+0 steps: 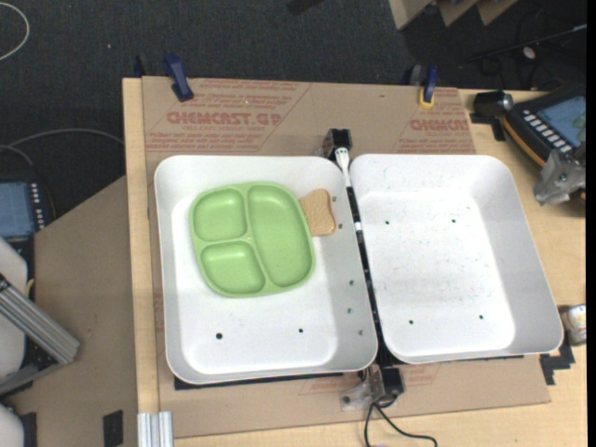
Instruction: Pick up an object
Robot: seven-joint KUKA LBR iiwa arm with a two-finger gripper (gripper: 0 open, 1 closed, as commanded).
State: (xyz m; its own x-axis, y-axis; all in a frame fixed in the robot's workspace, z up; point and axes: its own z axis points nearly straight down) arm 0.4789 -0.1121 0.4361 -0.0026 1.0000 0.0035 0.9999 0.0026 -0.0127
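Fingers: state cannot be told. Left bin [270,338] holds green divided plate [251,240], tan slice [319,212] touching its rim.

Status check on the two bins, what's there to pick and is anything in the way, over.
Left bin: green divided plate, tan cracker-like piece touching its right rim. Right bin: specks, nothing to grab. Nothing lying on top of either object.

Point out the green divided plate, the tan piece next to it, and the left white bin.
green divided plate [252,239]: camera view, on the ridge where its compartments meet.
tan piece [320,211]: camera view, middle of its top face.
left white bin [270,338]: camera view, bare floor near the front.
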